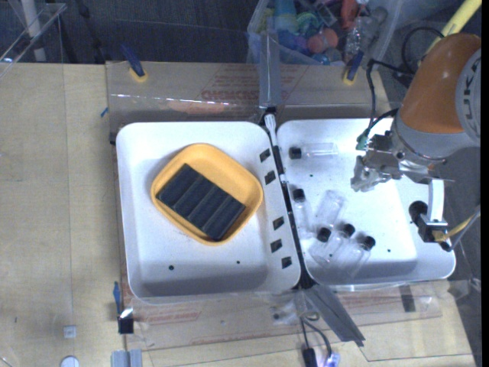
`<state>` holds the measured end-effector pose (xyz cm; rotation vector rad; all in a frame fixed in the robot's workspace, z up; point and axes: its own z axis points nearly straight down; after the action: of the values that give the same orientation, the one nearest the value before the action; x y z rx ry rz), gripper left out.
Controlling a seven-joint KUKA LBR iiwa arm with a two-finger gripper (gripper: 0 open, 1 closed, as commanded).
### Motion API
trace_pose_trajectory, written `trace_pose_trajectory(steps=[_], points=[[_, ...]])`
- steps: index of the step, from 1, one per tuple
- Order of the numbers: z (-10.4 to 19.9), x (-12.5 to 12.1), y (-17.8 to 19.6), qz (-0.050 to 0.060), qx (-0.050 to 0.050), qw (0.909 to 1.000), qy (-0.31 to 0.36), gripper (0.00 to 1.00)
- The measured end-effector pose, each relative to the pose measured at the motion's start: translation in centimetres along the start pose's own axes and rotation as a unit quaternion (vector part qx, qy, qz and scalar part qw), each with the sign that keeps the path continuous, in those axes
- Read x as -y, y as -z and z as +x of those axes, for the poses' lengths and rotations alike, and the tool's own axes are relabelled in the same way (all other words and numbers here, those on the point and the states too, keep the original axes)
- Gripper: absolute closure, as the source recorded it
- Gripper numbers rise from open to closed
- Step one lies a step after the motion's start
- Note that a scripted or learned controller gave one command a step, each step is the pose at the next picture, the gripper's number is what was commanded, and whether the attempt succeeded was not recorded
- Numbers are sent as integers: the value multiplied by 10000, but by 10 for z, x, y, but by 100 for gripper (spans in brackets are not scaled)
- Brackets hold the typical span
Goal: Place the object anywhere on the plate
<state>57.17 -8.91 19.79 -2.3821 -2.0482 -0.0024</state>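
Over the right white bin [397, 262], the metal two-finger gripper [365, 176] hovers near clear black-capped vials [336, 235]; finger state unclear. The yellow square plate [174, 170] waits left.

You are looking at a robotics lab. A pale wooden tabletop [46, 205] carries two shallow white bins [145, 274] set side by side, with a taped divider [279, 205] between them, left of the fingers. Clear plastic vials [336, 235] lie in the bin below the fingers. A transparent tub of coloured toys [317, 14] stands behind, up and left of the fingers, and cables [317, 350] trail at the front edge.
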Motion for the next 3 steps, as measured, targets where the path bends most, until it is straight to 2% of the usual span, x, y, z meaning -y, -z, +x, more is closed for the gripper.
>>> trace_pose_trajectory(steps=[1, 2, 3], points=[[9, -27, 17, -11, 10, 9900, 1409, 100], [11, -50, 56, -18, 14, 9695, 2452, 100], [-11, -73, 8, 5, 0, 9202, 3915, 100]])
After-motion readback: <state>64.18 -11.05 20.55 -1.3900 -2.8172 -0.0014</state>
